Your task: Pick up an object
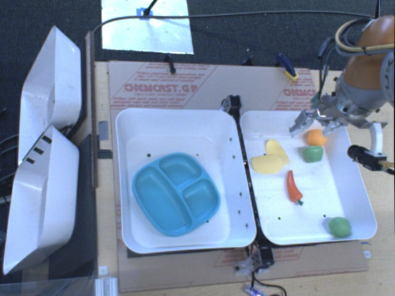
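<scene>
Orange ball (316, 137) lay at the far edge of the right bin (358, 190), directly under the gripper (317, 123), whose fingers were spread wide around it without closing. A green block (311, 153) touched the ball's near side; a yellow piece (271, 158), red pepper (294, 187) and green ball (339, 227) lay nearer the ball's front-left and front.

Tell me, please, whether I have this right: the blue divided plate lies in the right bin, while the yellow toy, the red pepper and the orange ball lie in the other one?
Not quite: the camera view shows the blue divided plate in the left bin. The yellow toy, red pepper and orange ball do lie in the other one, the right bin.
</scene>
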Controlling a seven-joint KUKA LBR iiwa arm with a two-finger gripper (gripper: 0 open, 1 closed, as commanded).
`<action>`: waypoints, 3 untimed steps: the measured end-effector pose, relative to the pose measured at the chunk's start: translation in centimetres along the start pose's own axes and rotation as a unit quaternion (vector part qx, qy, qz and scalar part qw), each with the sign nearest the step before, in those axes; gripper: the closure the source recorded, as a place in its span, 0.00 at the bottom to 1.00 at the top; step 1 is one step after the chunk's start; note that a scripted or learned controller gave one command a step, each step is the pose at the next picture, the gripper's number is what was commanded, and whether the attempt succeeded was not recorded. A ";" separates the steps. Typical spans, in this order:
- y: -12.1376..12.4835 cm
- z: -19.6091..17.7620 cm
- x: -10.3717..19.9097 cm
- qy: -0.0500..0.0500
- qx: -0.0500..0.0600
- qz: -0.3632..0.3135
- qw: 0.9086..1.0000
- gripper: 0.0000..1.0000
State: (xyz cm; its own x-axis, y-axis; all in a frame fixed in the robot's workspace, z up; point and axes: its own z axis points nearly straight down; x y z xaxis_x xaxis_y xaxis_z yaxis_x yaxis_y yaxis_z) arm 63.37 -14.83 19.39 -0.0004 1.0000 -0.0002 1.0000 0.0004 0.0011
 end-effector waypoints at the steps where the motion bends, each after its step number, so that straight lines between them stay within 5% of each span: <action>1: -0.1 11.1 -1.4 0.000 0.001 0.001 1.000 0.00; 3: -10.4 8.3 3.2 0.000 0.000 0.000 1.000 0.00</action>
State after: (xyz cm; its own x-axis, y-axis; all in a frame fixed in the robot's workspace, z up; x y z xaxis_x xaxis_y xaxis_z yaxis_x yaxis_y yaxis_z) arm 52.96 -11.61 11.04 -0.0005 1.0000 0.0001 1.0000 0.0005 0.0018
